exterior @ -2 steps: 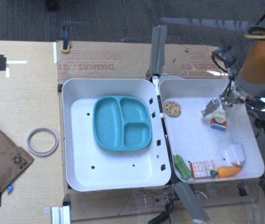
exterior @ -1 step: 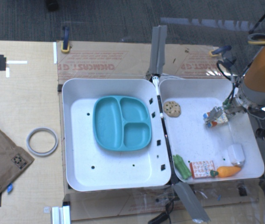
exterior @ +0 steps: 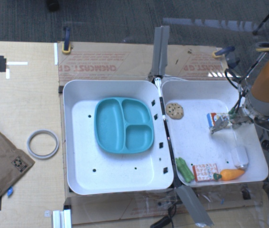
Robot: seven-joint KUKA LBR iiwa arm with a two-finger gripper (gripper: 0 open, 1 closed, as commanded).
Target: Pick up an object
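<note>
Packet (exterior: 213,119): a small red, white and blue packet is lying in the right bin (exterior: 205,91), directly under the gripper's tips.
Gripper (exterior: 219,126): it is reaching in low; whether it is gripping cannot be told.
Cookie (exterior: 174,110): it is lying well left of the gripper.

1 fixed camera above the bench (exterior: 20,80), looking down at a slant, set far enough back to take in both white bins (exterior: 120,184) whole plus dark floor (exterior: 125,8) along the top. The arm (exterior: 267,87) enters from the frame's right.
</note>
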